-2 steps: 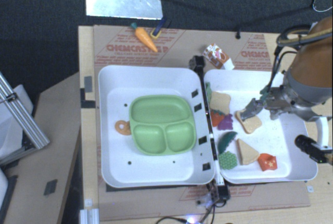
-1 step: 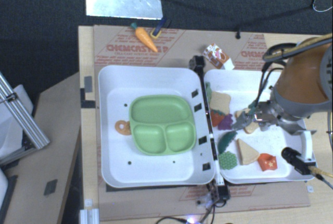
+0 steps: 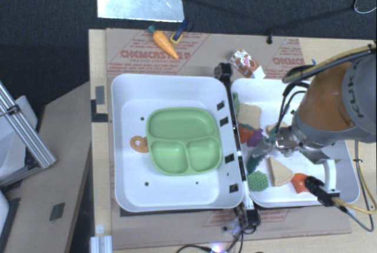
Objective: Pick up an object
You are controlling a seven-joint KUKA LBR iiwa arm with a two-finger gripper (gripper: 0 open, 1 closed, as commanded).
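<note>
The right bin [image 3: 347, 187] holds several toy foods: a tan bread slice [image 3: 250, 113], a purple piece [image 3: 255, 136], a green bumpy piece [image 3: 257, 180], a pale cheese wedge [image 3: 280, 173] and an orange-red piece [image 3: 299, 183]. My gripper [image 3: 268, 149] is low in this bin's left half, just right of the purple piece and above the cheese wedge. The arm's orange band [image 3: 327, 105] hides the bin's middle. Nothing can be made out in the gripper's grasp.
The left bin [image 3: 126, 128] carries a green divided plate [image 3: 182, 140] and a small orange ring [image 3: 139, 143]. Behind the bins lie a toy carrot [image 3: 165, 44] and a red-white packet [image 3: 244, 63]. A black divider [image 3: 232, 140] runs between the bins.
</note>
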